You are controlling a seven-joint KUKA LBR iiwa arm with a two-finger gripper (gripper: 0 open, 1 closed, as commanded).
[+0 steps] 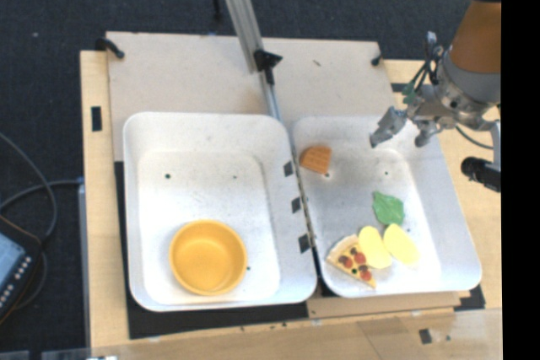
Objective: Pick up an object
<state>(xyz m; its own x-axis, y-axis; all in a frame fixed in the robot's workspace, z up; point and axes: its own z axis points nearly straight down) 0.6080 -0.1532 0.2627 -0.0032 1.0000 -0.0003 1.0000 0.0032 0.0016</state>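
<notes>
My gripper (pixel 404 131) hangs over the far right part of the right bin (pixel 439 181), its two grey fingers spread open with nothing between them. A brown bread-like piece (pixel 315 159) lies at the bin's far left, well to the left of the gripper. Nearer the front sit a green leaf-shaped piece (pixel 389 207), two yellow pieces (pixel 400 244) and a pizza slice (pixel 351 261), all below the gripper and apart from it.
The left bin (pixel 152 156) holds a yellow bowl (pixel 207 256) at its front. A slanted metal pole (pixel 243 13) rises from the far edge between the bins. The arm's grey and orange body (pixel 474 46) stands at the right.
</notes>
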